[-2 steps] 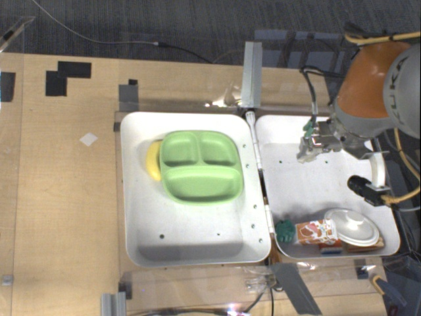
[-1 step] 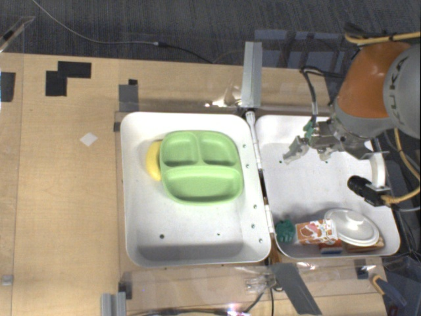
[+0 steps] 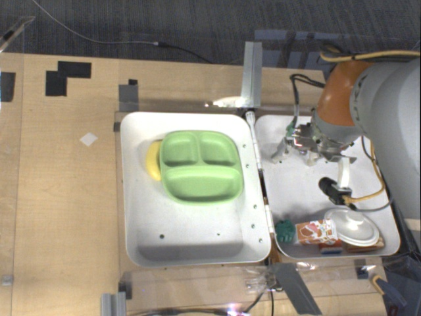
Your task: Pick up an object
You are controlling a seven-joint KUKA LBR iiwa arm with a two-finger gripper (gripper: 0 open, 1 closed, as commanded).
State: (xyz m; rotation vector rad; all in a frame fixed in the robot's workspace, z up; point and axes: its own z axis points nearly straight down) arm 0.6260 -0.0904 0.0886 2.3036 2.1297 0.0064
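My gripper (image 3: 294, 145) hangs over the far part of the right bin (image 3: 289, 196), below the orange-banded wrist, with nothing seen in it. Along that bin's near wall lie a small dark green object (image 3: 284, 230), an orange and white carton (image 3: 316, 233) on its side, and a round clear lid or bowl (image 3: 354, 227). They sit well nearer the front than the gripper. In the left bin (image 3: 191, 236) a green divided plate (image 3: 200, 165) rests toward the back, with a yellow object (image 3: 152, 161) partly hidden under its left edge.
A metal post (image 3: 252, 78) rises behind the seam between the bins. The grey arm (image 3: 388, 117) covers the right bin's far right corner. Wooden bench (image 3: 59, 196) spreads to the left of the bins.
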